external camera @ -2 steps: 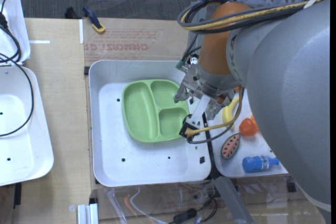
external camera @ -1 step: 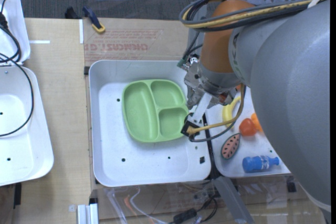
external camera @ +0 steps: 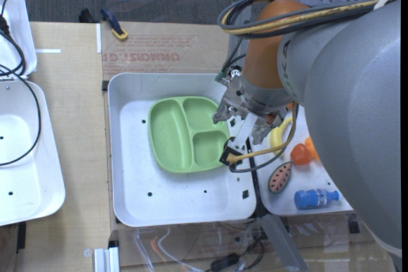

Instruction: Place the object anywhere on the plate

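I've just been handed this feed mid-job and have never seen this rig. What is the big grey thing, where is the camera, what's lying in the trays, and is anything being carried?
The big grey shape with the orange band is a robot arm, reaching in from the right. The one camera is fixed above the bench and looks down at a slant. The gripper at the arm's end hangs over the right edge of a green divided plate, which lies in a shallow white bin. To the right, partly under the arm, lie an orange piece, a yellow piece, a reddish oval object and a small blue bottle. I see nothing in the gripper, though this angle makes it hard to judge. A second white tray sits at the far left.
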Tool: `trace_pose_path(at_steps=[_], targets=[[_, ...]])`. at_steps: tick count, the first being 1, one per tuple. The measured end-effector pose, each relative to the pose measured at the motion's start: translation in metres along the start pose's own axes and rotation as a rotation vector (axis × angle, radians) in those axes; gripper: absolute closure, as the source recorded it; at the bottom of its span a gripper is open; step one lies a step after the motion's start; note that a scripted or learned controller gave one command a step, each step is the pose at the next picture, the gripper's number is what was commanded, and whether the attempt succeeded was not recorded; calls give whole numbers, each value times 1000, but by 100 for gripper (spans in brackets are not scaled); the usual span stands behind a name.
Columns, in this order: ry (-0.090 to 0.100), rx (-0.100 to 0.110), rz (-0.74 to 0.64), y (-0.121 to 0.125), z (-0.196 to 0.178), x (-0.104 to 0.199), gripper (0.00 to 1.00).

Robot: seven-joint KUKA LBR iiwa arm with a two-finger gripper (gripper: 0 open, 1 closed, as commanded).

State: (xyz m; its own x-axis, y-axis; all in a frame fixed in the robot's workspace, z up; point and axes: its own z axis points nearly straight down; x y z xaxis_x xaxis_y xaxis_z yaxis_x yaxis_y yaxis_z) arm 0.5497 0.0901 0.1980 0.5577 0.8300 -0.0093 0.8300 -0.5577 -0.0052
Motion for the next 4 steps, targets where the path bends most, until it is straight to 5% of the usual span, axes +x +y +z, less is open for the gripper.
trace_pose_path(at_steps=[1, 2, 3, 4], targets=[[-4, 2, -2, 1, -8, -1, 100], [-4, 2, -2, 1, -8, -1, 0], [-8, 3, -3, 2, -16, -1, 100], [-8, 4, -3, 1, -16, -1, 0]])
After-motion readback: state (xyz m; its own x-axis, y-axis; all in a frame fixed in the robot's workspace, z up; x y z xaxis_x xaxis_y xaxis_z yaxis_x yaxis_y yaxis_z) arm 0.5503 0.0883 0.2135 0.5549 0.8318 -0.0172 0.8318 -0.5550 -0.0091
